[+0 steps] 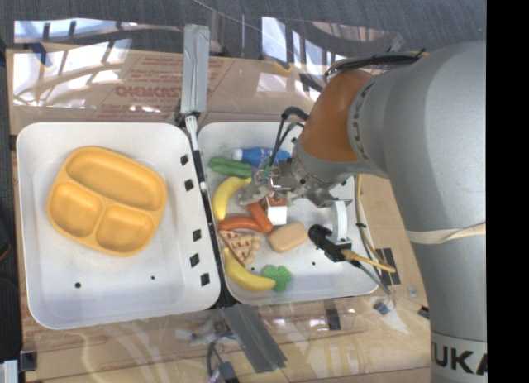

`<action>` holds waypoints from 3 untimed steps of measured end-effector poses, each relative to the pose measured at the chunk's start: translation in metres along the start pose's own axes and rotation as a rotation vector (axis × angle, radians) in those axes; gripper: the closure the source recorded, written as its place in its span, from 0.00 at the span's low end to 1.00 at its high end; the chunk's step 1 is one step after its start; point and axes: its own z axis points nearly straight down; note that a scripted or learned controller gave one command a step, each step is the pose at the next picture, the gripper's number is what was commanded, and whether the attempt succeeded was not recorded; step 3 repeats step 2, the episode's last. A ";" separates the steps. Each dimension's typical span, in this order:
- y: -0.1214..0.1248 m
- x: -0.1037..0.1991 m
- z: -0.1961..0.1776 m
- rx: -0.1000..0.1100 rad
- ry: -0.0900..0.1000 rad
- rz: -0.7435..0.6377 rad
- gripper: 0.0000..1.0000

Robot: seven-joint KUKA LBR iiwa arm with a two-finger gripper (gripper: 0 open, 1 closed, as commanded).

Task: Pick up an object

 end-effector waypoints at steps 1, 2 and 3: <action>0.002 -0.001 -0.013 -0.006 -0.002 -0.004 1.00; 0.059 0.075 -0.100 -0.015 0.001 0.112 1.00; 0.059 0.075 -0.100 -0.015 0.001 0.112 1.00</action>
